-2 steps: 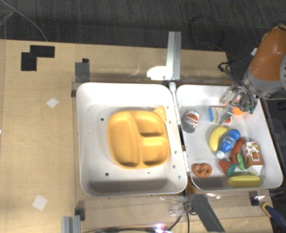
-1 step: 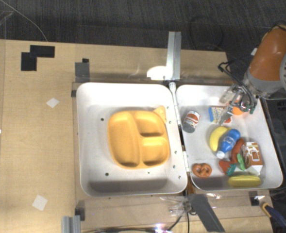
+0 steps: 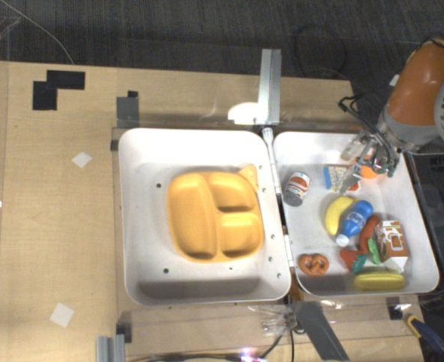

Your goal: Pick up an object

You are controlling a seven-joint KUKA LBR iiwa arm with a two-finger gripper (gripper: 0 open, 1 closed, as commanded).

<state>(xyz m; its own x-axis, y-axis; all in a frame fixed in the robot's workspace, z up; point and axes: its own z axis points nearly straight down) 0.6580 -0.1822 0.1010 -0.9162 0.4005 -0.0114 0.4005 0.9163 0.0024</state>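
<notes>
My gripper hangs over the far part of the right bin, reached in from the right. Just under it lie a small orange object and a blue-and-white packet; whether it touches either I cannot tell. Nearer the front sit a red-and-white can, a yellow banana, a blue bottle with a white cap, a brown pretzel, a small orange-and-white carton, a green piece and a long yellow piece.
The left bin holds a yellow divided tray. A metal post stands behind the wall between the bins. The wooden bench spreads out to the left.
</notes>
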